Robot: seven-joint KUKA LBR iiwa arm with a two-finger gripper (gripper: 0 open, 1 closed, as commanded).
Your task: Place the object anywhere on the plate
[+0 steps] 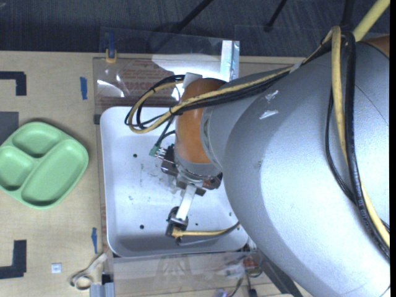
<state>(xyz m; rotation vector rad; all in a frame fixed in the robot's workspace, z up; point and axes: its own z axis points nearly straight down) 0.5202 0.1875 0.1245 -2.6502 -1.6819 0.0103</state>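
A pale green plate (52, 172) with three compartments lies on the wooden bench at the far left, outside the bin. My gripper (185, 187) hangs under the orange band of the wrist, low over the middle of the white bin (120, 184), well to the right of the plate. The wrist and its cables hide what lies directly under the gripper. The bin floor to its left carries only a few small dark specks.
The grey arm covers the bin's right part and the whole right side of the view. A clear plastic sheet (167, 60) lies behind the bin. Blue tape strips (83, 86) and black marks (18, 82) sit on the bench around the plate.
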